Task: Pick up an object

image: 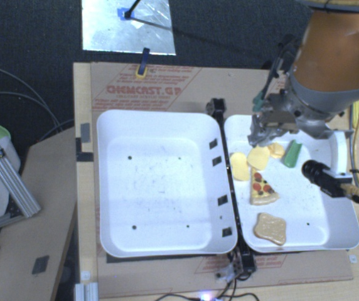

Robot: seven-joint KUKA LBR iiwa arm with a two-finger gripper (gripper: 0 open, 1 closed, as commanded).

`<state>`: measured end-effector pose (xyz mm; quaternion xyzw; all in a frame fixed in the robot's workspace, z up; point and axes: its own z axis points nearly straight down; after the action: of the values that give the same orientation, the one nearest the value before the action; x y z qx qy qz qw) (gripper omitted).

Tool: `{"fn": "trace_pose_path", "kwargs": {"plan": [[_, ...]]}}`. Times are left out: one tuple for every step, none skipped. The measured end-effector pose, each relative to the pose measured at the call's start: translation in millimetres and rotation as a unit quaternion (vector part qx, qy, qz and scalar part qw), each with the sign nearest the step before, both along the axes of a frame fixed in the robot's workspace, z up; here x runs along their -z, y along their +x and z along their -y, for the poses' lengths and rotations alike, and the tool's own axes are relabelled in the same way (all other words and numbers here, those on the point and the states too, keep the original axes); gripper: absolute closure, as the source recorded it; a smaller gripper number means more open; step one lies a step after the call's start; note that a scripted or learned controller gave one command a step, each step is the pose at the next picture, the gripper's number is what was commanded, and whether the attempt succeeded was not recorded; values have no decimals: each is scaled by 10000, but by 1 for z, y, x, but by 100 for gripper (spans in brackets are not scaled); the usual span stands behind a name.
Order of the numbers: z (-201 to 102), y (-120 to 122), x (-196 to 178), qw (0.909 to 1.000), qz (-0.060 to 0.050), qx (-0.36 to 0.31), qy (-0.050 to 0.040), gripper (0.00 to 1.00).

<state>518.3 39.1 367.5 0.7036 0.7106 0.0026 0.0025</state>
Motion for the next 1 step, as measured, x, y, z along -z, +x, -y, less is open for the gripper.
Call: {"fn": "trace_pose_path", "kwargs": {"plan": [[-46,-22,-34,10000,-7,4,13,100]]}}
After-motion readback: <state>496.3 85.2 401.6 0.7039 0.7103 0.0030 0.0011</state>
